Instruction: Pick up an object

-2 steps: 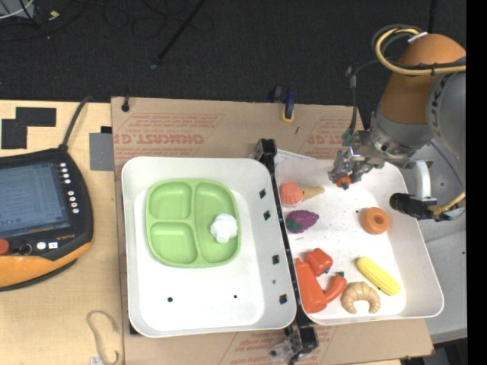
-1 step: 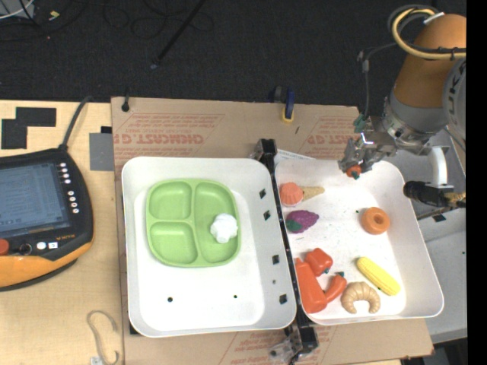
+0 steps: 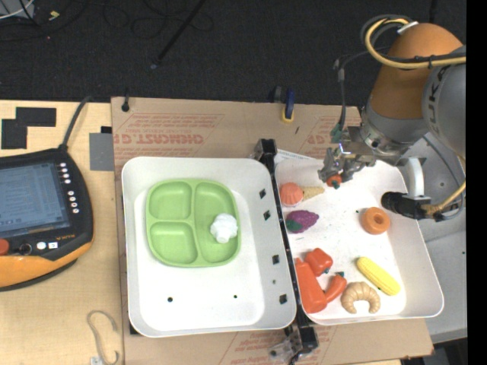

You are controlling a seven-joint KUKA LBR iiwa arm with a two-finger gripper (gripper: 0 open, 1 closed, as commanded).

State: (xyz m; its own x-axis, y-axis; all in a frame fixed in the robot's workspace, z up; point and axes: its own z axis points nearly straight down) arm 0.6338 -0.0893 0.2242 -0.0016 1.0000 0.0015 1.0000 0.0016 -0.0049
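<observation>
I am hovering my claw (image 3: 335, 172), whose state I cannot tell, in the upper right of the frame, and I am judging it must descend leftward onto the ice-cream cone (image 3: 297, 194) just below.

**Arm reaching in from the upper right**

The grey arm (image 3: 445, 101) enters at the upper right of the frame, its orange band (image 3: 415, 67) bulking large above the wrist. From there the wrist angles down and to the left. The gripper (image 3: 335, 175) hangs at right of centre, pointing downward. Its tip is small and dark, too cluttered to read.
</observation>
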